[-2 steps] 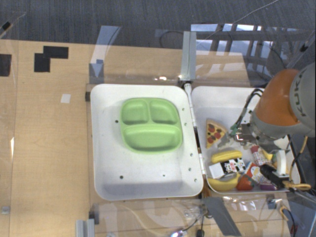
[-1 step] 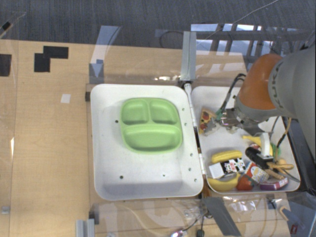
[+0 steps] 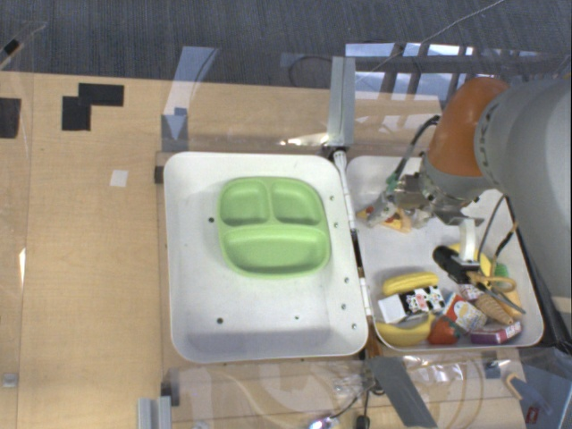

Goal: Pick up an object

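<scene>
the pincer (image 3: 391,211) is low in the right bin (image 3: 375,172); its grip state cannot be told. the yellow banana (image 3: 410,283) lies below it, well apart.

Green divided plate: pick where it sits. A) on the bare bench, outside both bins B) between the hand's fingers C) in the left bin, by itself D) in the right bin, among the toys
C: the green divided plate lies flat inside the left bin, while the pile of small toys sits in the right bin.
</scene>
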Robot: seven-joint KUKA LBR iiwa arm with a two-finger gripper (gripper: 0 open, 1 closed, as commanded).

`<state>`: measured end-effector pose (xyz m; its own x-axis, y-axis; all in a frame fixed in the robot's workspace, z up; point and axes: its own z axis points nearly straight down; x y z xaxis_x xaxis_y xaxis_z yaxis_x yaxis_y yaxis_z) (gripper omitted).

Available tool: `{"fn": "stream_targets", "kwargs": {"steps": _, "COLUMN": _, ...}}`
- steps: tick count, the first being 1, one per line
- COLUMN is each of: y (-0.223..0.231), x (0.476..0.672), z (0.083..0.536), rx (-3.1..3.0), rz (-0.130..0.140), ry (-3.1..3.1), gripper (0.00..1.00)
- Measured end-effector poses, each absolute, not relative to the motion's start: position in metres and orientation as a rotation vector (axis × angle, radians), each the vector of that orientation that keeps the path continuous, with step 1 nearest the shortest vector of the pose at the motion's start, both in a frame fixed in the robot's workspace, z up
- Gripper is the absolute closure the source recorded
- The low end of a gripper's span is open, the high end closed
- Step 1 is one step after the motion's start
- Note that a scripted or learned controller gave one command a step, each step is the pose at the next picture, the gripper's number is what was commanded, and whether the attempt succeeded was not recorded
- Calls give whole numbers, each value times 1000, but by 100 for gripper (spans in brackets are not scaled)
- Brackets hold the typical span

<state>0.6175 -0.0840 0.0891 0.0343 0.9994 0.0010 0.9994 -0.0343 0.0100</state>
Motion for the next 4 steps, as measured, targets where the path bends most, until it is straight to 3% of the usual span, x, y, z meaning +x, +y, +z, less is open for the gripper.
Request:
{"fn": "stream_targets", "kwargs": {"steps": 1, "y": -63, "x": 634, "z": 184, "rx": 2353, "rz": 2, "ry": 2080, "gripper": 0}}
{"fn": "stream_targets", "kwargs": {"steps": 2, "y": -114, "x": 644, "z": 100, "rx": 2256, "rz": 14, "ry": 2169, "gripper": 0}}
{"fn": "stream_targets", "kwargs": {"steps": 3, "y": -124, "x": 631, "z": 98, "rx": 2018, "rz": 31, "ry": 2374, "gripper": 0}}
{"fn": "stream_targets", "kwargs": {"steps": 4, "y": -123, "x": 632, "z": 108, "rx": 2015, "rz": 33, "ry": 2379, "gripper": 100}}
